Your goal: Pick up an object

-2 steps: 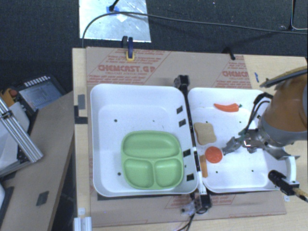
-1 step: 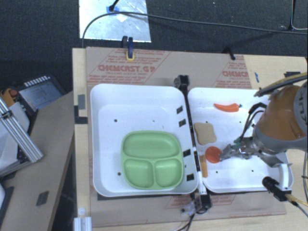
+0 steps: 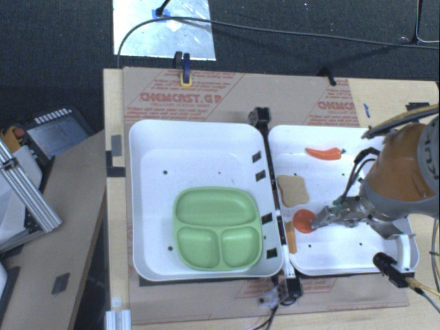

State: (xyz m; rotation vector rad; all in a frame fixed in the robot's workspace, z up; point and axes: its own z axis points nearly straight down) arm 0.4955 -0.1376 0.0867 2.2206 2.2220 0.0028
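- Two shallow white bins sit side by side on the surface: the left bin (image 3: 148, 143) and the right bin (image 3: 323, 260), parted by a dark divider strip.
- A green sectioned plate (image 3: 216, 227) lies flat in the left bin, toward its near right corner, with one long compartment at the back and two smaller ones in front.
- The arm (image 3: 405, 170), grey with an orange band, reaches into the right bin from the right side.
- The gripper (image 3: 322, 218) is low over the floor of the right bin, pointing left, with its tips right at a small red round object (image 3: 303, 221).
- The gripper's fingers look slightly apart and seem to touch the red object's right edge, but the view is too small and blurred there to say whether it sits between them.
- A tan, roughly square flat piece (image 3: 293, 190) lies just behind the red object, near the left wall of the right bin.
- A thin orange stick-like item (image 3: 291, 238) lies just in front of the red object, along the divider.
- An orange carrot-shaped toy (image 3: 323, 153) lies well apart from these, near the back of the right bin, its length running left to right.
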